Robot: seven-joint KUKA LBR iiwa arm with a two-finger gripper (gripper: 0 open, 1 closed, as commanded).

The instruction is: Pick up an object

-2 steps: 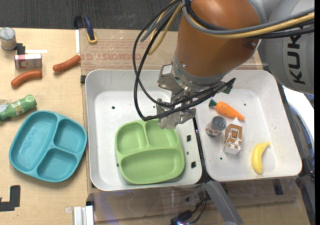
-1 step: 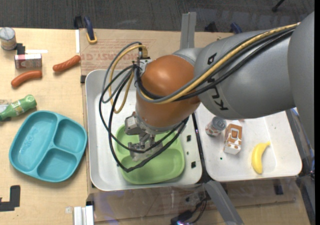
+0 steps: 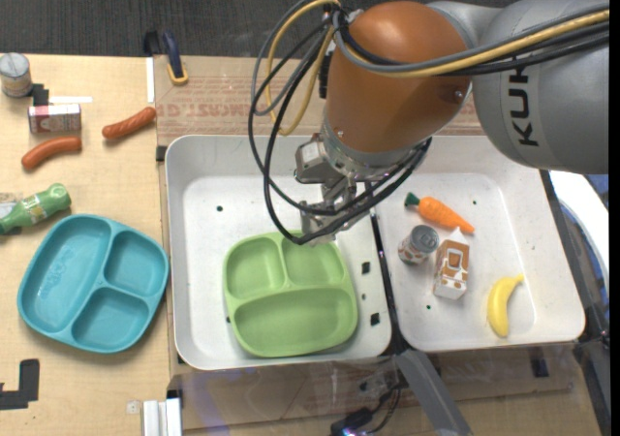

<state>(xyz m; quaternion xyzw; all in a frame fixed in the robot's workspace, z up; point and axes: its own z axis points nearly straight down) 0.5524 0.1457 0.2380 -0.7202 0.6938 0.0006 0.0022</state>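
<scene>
My arm reaches in from the right, its orange band over the seam between the two bins. The gripper point(image 3: 324, 221) hangs low over the left bin point(image 3: 199, 231), right at the far edge of a green divided plate point(image 3: 289, 296) that lies flat in the bin's near half. In the right bin point(image 3: 528, 327) lie a toy carrot point(image 3: 442, 213), a small grey can point(image 3: 419, 244), a little white and brown carton point(image 3: 451, 269) and a yellow banana point(image 3: 502, 304).
Left of the bins, on the wooden bench, rest a blue divided plate point(image 3: 92, 281), a green bottle point(image 3: 37, 207), two sausages point(image 3: 50, 150) point(image 3: 128, 123), a small carton point(image 3: 54, 118) and a can point(image 3: 14, 74). Yellow and black cables point(image 3: 271, 85) loop from the wrist.
</scene>
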